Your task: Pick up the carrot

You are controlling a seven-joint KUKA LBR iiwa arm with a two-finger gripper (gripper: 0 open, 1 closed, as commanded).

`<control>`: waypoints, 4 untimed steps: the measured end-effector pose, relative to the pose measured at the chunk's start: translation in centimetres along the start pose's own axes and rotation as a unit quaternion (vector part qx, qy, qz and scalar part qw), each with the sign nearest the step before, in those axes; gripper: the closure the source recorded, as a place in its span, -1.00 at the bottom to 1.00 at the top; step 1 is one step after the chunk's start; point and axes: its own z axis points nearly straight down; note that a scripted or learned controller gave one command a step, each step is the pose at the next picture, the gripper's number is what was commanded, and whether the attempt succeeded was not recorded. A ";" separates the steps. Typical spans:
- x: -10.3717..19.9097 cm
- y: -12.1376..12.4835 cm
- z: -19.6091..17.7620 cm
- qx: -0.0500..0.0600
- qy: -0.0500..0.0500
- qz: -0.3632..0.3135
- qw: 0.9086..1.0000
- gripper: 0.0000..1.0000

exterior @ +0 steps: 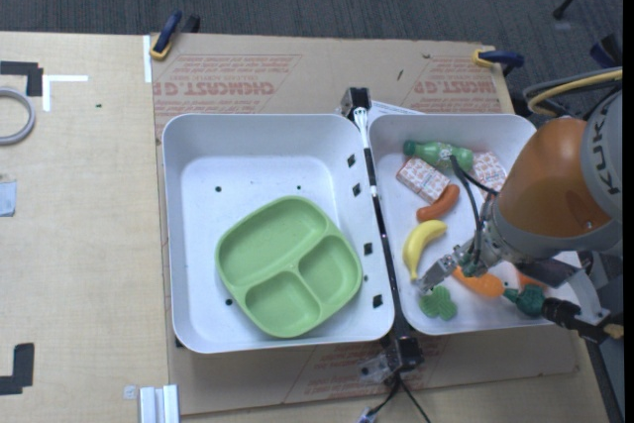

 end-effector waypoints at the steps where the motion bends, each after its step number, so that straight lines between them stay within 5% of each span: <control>1: 0.0 0.0 0.0 0.000 0.000 0.000 1.000 -1.00; 4: 0.0 0.0 0.0 0.000 0.000 0.000 1.000 -1.00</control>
